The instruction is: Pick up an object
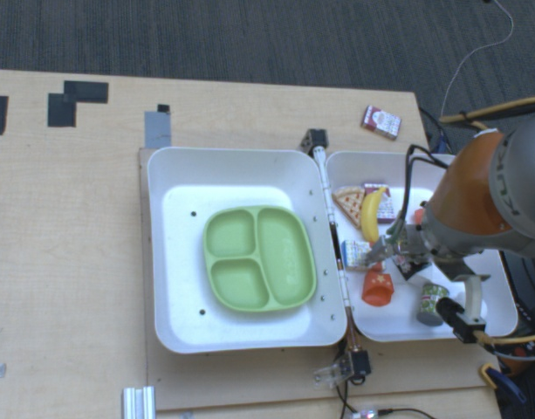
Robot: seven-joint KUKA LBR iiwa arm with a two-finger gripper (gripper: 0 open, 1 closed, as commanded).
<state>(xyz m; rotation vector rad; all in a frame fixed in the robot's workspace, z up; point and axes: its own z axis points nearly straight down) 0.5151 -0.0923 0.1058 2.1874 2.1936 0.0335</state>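
Note:
The right bin [503, 317] holds a yellow banana [370, 218], a pizza slice [347, 202], a maroon packet [385, 204], a small white and blue packet [354, 253], a red-orange cup-like object [378, 288] and a green can [432, 304]. My gripper [392, 250] hangs low over the middle of this bin. It is just above the red-orange object, right of the white and blue packet and below the banana's lower end. The wrist hides the bin floor behind it. Nothing shows as held.
The left bin [175, 234] carries a green three-part plate [258, 258]. A small maroon box [381, 122] lies on the bench beyond the right bin. A clamp [316, 140] and the shared bin wall [332, 234] stand between the bins. Cables trail at the right.

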